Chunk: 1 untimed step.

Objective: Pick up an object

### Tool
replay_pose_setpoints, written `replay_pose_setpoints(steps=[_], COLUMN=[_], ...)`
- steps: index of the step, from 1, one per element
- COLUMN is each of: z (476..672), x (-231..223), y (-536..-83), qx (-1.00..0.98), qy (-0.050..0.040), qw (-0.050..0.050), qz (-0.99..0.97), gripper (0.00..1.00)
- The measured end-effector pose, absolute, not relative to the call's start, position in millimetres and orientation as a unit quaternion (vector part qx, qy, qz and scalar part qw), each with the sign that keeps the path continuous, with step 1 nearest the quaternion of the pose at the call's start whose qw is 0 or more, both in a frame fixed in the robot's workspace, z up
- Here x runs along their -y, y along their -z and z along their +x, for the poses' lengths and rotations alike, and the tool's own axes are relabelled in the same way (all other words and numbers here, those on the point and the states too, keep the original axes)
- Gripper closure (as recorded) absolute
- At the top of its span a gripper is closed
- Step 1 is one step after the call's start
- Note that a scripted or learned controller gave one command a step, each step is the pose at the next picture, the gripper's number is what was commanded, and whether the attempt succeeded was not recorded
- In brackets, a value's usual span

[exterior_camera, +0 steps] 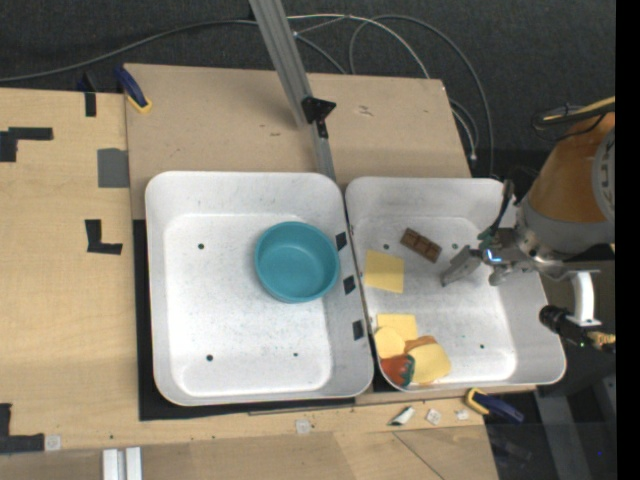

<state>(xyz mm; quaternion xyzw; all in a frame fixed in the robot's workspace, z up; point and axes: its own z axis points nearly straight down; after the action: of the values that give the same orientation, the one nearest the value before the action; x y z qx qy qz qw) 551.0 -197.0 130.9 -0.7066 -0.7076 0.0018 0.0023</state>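
Observation:
In the right bin [530,368], a small brown bar [421,245] lies near the middle. A flat yellow square [385,271] rests to its lower left. Another yellow slab [398,327] and a heap of yellow, orange and red pieces [415,361] sit at the front left corner. My gripper [477,272] hangs over the right half of this bin, just right of the brown bar, open, with nothing between its fingers [457,269]. A teal bowl [295,260] stands upright in the left bin [190,358].
A grey metal pole [285,53] slants down from the top to the seam between the bins. Cables [440,58] loop over the dark floor behind the bench. Blue and yellow clamps [134,89] sit at the board's corners. The arm's orange band [572,173] rises at the right.

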Motion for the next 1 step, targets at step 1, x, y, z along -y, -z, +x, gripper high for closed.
replay_pose_setpoints(steps=[1], z=[552.2], x=[196.9], y=[-143.7], qx=[0.708], qy=[-0.0009], qw=[0.001], qz=[-0.706], gripper=[1.00])
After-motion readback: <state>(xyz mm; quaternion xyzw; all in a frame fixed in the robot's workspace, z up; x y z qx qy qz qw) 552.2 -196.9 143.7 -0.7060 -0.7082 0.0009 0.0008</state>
